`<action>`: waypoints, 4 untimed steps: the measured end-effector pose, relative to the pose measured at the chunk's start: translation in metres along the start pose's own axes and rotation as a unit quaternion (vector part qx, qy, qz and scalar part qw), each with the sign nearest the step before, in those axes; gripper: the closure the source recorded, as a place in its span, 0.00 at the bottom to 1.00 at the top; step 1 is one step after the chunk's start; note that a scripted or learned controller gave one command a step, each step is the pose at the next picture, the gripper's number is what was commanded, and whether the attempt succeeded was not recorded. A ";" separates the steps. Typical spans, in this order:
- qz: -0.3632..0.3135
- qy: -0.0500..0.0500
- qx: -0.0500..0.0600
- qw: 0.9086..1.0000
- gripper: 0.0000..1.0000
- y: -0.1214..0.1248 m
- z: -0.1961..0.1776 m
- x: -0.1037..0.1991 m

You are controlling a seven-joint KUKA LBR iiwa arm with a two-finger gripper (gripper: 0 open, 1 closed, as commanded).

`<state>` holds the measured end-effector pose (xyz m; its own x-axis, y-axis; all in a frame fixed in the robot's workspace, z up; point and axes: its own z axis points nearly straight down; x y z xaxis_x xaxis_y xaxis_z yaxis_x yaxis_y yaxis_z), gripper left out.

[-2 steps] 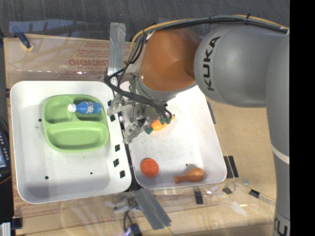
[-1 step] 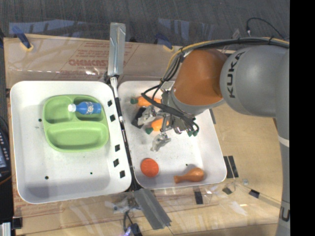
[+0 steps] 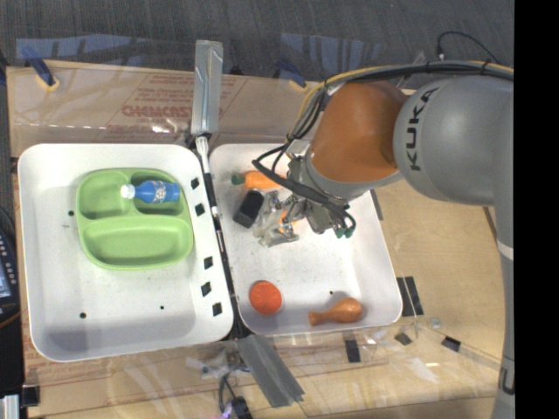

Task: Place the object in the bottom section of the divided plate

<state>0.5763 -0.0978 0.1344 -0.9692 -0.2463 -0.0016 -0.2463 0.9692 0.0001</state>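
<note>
From the overhead camera view, my gripper (image 3: 281, 221) is down in the right bin (image 3: 377, 260), low over its upper-middle floor, and my own orange wrist band hides much of what lies under it. Whether I've got anything, or how the gripper is set, I cannot tell.

Which object I'm meant to take isn't settled from here. Closest are the black block (image 3: 250, 207), just beside the gripper, and the orange carrot-like piece (image 3: 258, 181) near the bin's top. The orange ball (image 3: 265, 297) and the brown drumstick-shaped toy (image 3: 338, 312) sit well apart, by the near wall.

Risks, as I judge them: with the block and carrot crowded so near, I could nudge one aside or pinch an edge and lose it over the divider between the bins.

The green divided plate (image 3: 103, 236) waits in the left bin (image 3: 52, 312). A blue bottle (image 3: 154, 191) lies in its upper right compartment; the wide bottom section is free. A careless drop could land up there instead.
</note>
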 end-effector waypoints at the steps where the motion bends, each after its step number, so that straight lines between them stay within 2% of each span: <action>1: 0.053 0.000 0.001 0.999 1.00 -0.106 0.025 0.046; 2: -0.139 -0.001 0.001 0.990 1.00 -0.089 -0.066 0.108; 3: -0.139 0.000 0.001 0.990 0.00 -0.089 -0.065 0.108; 4: -0.141 -0.001 0.001 0.990 1.00 -0.089 -0.076 0.106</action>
<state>0.4950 -0.2100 0.2101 -0.8616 -0.5075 -0.0034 -0.5075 0.8616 -0.0035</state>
